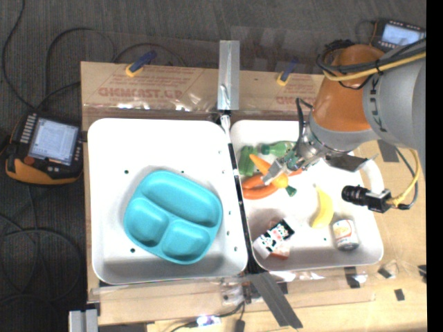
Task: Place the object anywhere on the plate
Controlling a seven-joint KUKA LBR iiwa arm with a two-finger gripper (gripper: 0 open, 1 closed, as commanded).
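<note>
A teal plate (173, 215) with three compartments lies in the left bin (111, 144), with nothing on it. My gripper (279, 173) is low in the right bin (367, 254), at its upper left. It hangs over a cluster of toy foods: an orange carrot (257, 162), a flat orange piece (256, 188) and a green leafy piece (274, 149). The gripper tip touches or nearly touches the flat orange piece's right end. The arm's body hides part of the cluster.
Also in the right bin are a yellow banana (320, 208), a small can (345, 234), a black-and-white carton (275, 238) and a small green bit (291, 191). A raised wall (235, 206) divides the two bins.
</note>
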